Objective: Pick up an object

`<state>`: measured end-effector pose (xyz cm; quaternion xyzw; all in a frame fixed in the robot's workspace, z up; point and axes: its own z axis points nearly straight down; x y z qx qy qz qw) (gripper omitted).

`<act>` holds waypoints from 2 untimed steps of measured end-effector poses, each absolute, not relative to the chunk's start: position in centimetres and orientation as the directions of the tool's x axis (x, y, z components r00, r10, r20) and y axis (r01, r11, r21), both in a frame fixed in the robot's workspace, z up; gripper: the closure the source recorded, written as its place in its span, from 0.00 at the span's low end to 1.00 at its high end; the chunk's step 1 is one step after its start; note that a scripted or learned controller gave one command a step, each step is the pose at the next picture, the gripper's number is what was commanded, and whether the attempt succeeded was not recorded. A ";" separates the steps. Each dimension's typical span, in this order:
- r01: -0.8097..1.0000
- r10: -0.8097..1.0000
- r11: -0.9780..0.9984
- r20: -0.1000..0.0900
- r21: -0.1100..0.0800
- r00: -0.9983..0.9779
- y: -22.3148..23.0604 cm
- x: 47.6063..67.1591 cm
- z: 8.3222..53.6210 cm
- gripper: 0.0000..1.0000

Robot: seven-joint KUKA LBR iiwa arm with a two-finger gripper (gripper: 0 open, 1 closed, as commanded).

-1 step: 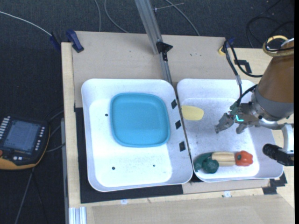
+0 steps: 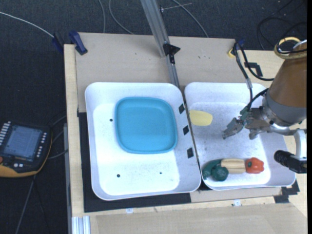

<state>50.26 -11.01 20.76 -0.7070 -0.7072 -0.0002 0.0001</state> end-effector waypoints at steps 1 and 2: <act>1.000 1.000 0.000 0.001 -0.005 0.000 -10.5 50.2 14.6 0.00; 1.000 1.000 0.000 0.001 -0.005 0.000 -10.5 50.0 9.4 0.00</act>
